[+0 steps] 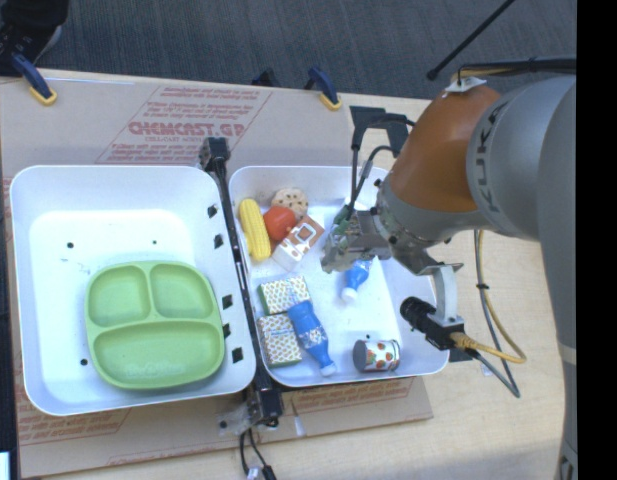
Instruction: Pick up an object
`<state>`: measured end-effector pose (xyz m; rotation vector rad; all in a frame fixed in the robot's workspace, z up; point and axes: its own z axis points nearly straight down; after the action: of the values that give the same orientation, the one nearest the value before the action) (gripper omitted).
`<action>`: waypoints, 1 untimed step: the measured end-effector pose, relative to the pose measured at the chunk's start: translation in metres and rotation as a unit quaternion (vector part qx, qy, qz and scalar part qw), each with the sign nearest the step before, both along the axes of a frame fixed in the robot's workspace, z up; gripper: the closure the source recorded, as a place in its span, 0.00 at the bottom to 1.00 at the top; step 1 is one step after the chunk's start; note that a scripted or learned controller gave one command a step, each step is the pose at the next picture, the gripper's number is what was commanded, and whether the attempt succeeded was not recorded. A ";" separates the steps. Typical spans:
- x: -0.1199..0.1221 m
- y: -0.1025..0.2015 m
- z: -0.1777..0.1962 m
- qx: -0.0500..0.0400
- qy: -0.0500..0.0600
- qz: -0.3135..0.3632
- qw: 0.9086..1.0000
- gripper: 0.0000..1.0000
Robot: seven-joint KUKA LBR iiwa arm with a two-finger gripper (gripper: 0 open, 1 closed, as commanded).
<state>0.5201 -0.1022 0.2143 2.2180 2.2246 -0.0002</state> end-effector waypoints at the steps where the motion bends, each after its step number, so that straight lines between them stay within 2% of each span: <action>1: 0.037 -0.026 0.010 0.000 0.001 0.000 1.000 1.00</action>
<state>0.5574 -0.1280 0.2239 2.2186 2.2252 -0.0014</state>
